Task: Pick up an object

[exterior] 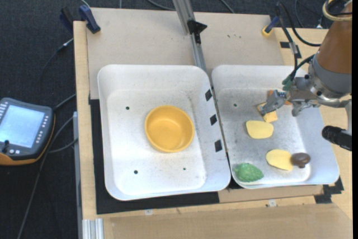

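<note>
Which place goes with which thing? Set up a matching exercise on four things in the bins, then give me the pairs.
Things:
1. round yellow plastic bowl
2. bumpy green lump
3. small dark brown round piece
4. small yellow block

Places:
A. right bin, front left corner
B. just below the gripper
C. middle of the left bin
D. right bin, front right, touching a flat yellow piece

Pairs: 1-C, 2-A, 3-D, 4-B
</note>
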### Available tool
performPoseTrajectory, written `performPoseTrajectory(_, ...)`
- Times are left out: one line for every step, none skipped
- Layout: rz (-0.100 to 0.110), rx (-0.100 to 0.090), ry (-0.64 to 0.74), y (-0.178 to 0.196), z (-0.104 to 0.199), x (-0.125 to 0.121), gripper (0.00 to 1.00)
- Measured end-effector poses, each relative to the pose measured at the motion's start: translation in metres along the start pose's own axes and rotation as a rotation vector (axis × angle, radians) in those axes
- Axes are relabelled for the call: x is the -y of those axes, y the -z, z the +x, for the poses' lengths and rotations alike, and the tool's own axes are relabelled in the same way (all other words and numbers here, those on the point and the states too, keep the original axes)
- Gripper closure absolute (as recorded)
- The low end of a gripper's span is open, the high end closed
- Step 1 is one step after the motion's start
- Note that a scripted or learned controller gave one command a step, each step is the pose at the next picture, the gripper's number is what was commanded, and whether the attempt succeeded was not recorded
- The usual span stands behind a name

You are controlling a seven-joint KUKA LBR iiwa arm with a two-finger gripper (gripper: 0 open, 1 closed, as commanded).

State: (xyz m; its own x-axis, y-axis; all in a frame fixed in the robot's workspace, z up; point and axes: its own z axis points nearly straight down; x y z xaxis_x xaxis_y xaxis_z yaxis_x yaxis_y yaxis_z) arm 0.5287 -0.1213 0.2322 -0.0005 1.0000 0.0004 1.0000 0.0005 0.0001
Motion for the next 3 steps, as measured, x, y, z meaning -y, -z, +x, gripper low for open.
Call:
performPoseTrajectory(0.003, 0.000, -0.001, -0.044, -0.006, 0.001, 0.00)
performPoseTrajectory(0.004, 0.000, -0.001, -0.091, -0.014, -0.001, 0.00)
performPoseTrajectory(0.004, -0.001, 0.000, -0.139, -0.014, 0.000, 0.00)
